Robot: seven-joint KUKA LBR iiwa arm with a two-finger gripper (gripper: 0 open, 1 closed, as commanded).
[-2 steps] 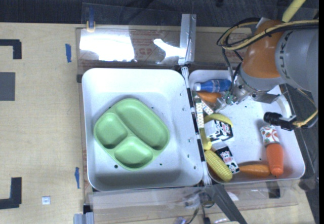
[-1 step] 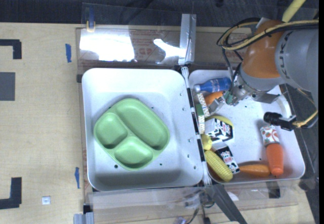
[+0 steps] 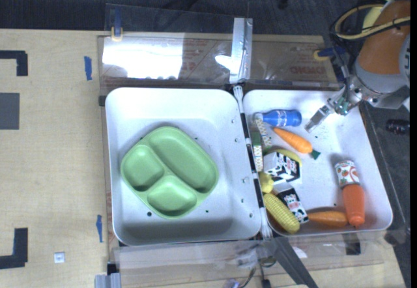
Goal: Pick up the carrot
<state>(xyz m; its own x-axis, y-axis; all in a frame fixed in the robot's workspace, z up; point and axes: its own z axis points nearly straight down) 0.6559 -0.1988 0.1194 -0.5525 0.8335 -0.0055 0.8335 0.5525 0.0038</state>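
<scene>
Camera view | end effector (image 3: 324, 114) empty, narrowly parted, at carrot's (image 3: 292, 140) 1 o'clock | risk: nudging blue bottle (image 3: 281, 117) beside carrot

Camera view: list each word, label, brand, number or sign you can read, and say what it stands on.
None can be read.
Clear panel behind the right bin: reddish print, too blurred.
Blue bottle: label too small.
Orange bottle: label pattern, illegible.
Black-and-white carton: cow pattern, no legible words.

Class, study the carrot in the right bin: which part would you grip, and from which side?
Grip the carrot across its thick orange middle, coming from above. It lies flat and slanted, its long sides free, though the blue bottle lies close by its upper end.
</scene>
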